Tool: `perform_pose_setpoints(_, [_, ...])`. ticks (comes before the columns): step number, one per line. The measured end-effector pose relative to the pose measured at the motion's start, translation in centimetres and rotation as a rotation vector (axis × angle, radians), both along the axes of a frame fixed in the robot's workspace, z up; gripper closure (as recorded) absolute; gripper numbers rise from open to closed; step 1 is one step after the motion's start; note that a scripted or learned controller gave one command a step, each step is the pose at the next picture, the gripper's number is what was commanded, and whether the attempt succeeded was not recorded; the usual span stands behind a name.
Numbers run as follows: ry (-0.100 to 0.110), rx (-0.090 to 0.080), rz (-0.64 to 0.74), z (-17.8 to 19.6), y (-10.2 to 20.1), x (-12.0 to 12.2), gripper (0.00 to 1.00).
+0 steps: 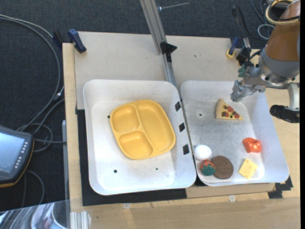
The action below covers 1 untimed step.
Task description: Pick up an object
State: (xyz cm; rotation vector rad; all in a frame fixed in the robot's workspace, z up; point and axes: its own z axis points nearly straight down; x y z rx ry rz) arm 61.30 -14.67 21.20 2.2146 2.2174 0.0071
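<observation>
Beside the yellow three-compartment plastic plate (141,129) in the left bin, the right-hand shallow white bin (267,113) holds the toy pizza slice (227,111), a tan wedge with red dots, lying flat, its crust edge toward the plate. Just up and right of the slice hangs the grey two-finger gripper (238,95). Fingers' spacing: cannot tell.

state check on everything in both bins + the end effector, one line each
end effector: above the right bin's far edge, beside the pizza slice, holding nothing visible
pizza slice: flat in right bin
yellow tray: upright in left bin, compartments bare
white egg: resting against the near rim
brown cookie: flat, touching the tomato
cheese wedge: flat
orange block: standing apart
</observation>
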Motion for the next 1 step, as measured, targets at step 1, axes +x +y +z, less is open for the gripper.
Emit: perform_pose_setpoints(1, [0.0,0.0,0.001,5.5,0.0,0.18,1.0])
